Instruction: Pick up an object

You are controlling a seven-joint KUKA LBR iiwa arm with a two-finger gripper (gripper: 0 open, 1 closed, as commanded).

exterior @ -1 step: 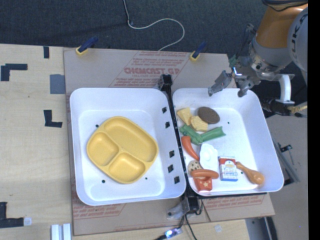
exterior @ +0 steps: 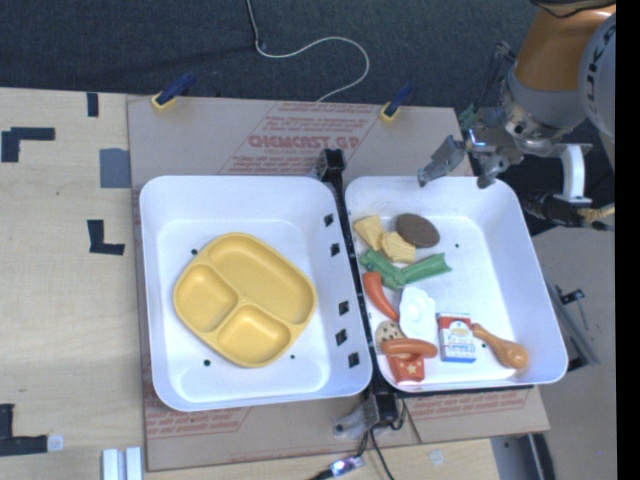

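My gripper (exterior: 460, 169) hangs above the far edge of the right bin (exterior: 505, 223), its two fingers spread open with nothing between them. Below and left of it lie toy foods in that bin: a brown round cookie (exterior: 417, 230), yellow pieces (exterior: 384, 239), a green bean pod (exterior: 405, 267), an orange carrot (exterior: 378, 294), a white piece (exterior: 418, 309), a small red-and-white carton (exterior: 456, 337), a brown drumstick (exterior: 500, 346), a sausage (exterior: 410, 347) and a red piece (exterior: 407, 367).
The left bin (exterior: 170, 208) holds a yellow divided plate (exterior: 244, 298). Black clips run along the seam between the bins (exterior: 341, 268). A white cable (exterior: 300, 48) loops behind the cardboard base.
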